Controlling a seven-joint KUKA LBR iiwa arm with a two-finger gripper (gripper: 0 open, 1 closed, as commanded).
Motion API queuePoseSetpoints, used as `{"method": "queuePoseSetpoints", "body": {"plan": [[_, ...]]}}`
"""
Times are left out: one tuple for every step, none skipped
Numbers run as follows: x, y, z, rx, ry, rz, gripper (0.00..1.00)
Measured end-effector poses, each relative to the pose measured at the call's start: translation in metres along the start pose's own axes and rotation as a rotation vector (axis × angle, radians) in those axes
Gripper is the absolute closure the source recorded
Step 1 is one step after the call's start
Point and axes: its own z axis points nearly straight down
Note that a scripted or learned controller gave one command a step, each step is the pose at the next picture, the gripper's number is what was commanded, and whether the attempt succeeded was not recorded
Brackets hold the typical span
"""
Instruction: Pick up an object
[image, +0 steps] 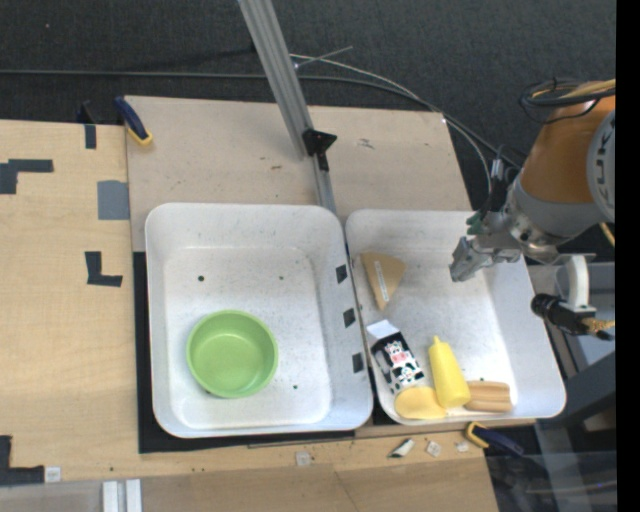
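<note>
over the right bin (520, 330) the gripper (468, 262) hangs, its state unclear; descending here risks closing on bare floor, missing the wedge (382, 277).

Showing no readable text anywhere; bearing only an illegible black-and-white printed pattern, the small carton (398, 361) lying below-left of the gripper (468, 262).
</note>
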Motion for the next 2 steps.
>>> {"method": "queuePoseSetpoints", "body": {"plan": [[0.000,0.000,0.000,0.000,0.000,0.000,0.00],[-0.004,-0.001,0.066,0.007,-0.001,0.001,0.00]]}}
